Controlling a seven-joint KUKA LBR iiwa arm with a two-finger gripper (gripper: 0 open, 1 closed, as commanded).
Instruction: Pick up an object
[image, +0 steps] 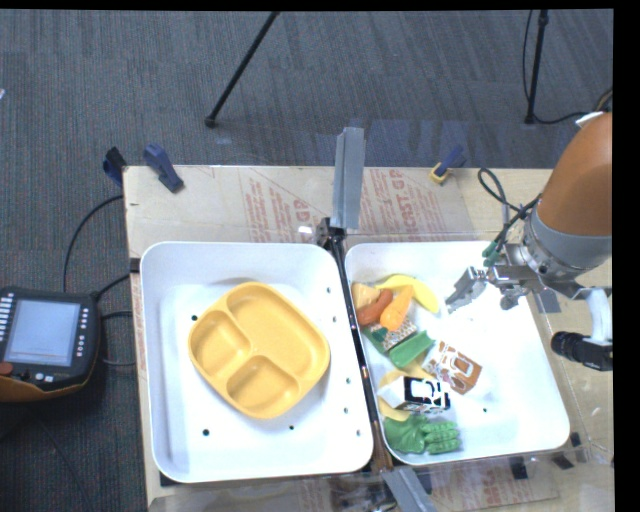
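We look down on the bench (250, 205), a brown board carrying two white bins side by side. The left bin (170, 300) holds one yellow tray (259, 348) with three compartments, lying flat and turned at an angle, near the middle. The right bin (520, 390) has its clutter crowded along its left wall, and that is where the things to pick sit. The arm (580, 200) comes in from the right, grey with its orange band high at the frame edge, and the gripper (468, 290) hangs over the upper middle of the right bin, just right of the pile; we see nothing between its fingers, and whether they stand wide or narrow we cannot tell from this angle. Down the pile now: at the top a yellow banana (415, 290), beside it an orange carrot (372, 312) and a ridged orange piece (398, 315), all touching. Below them a green block (405, 348). To its right a brown and white packet (455, 368), lying a little apart from the wall. Under that a black and white item (424, 392), then a bumpy green thing (425, 435) at the bottom. Off the bench at left sits a pendant (45, 340) with a grey screen, and two blue clamps (160, 165) grip the board's far edge.
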